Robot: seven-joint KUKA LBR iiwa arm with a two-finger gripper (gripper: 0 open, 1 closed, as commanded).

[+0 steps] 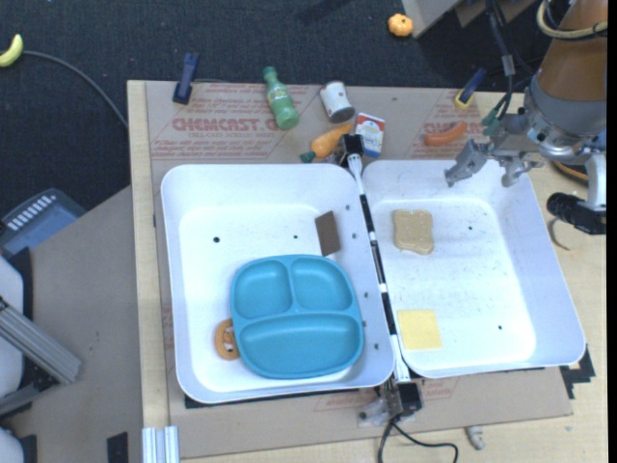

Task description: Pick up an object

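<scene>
Hand hovers at far rim of right white bin, fingers apart, seemingly empty; likely staging toward tan toast-shaped slice, nearest target

Grey arm with orange band, reaching in from the right, hand spread open, nothing between its fingers

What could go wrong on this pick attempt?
1. The tool sits over the right bin's back rim and may clip it descending.
2. The toast slice and yellow cheese slice lie flat on the floor, so fingers may slide off without gripping.
</scene>
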